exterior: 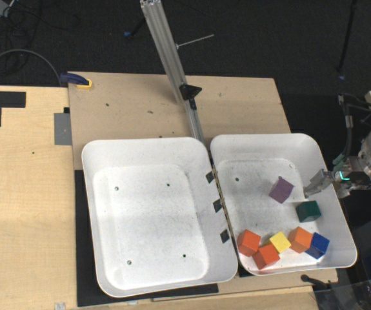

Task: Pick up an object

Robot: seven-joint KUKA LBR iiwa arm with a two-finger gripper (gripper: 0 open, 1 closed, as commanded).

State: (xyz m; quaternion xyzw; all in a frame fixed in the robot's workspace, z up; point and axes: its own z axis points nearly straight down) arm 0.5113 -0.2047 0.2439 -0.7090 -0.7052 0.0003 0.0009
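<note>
Two white bins are sitting side by side on the counter. Left bin is lying beside right bin, which is holding an orange block, a red block, a yellow block, a purple block, a second orange block, a green block and a blue block. At the right rim, the tool is hovering near the purple and green blocks; whether it is open or closed cannot be told.

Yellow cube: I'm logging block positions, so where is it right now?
The yellow cube lies in the right bin, near its front edge, wedged between two orange cubes, with a red cube just in front.
</note>
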